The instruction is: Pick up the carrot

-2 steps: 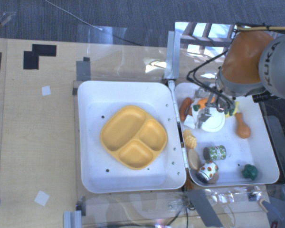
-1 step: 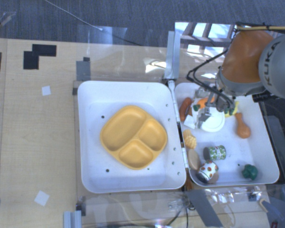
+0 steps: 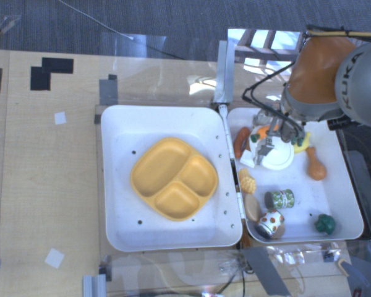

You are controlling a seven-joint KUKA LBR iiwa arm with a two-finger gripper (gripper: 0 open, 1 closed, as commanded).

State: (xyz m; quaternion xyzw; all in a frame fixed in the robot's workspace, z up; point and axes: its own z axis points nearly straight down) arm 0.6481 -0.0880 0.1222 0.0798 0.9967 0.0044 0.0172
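The right bin [image 3: 349, 218] is where the arm [image 3: 334, 73] has the gripper [image 3: 267, 142] low over a white plate [image 3: 278, 156]. The carrot [image 3: 260, 132], a small orange piece with a green top, sits right at the fingers [image 3: 266, 146]; can't tell if they're spread or pinching it.

Carrot [image 3: 260, 132] partly hidden behind gripper [image 3: 267, 142]

We note a light wooden bench [image 3: 43, 184] bearing black blocky markings [image 3: 51, 72] at its upper left and small pale squares of tape [image 3: 60, 117]. Beyond its far edge lies dark blue-grey carpet [image 3: 142, 8]. Clear plastic sheeting [image 3: 154, 73] catches bright glare.
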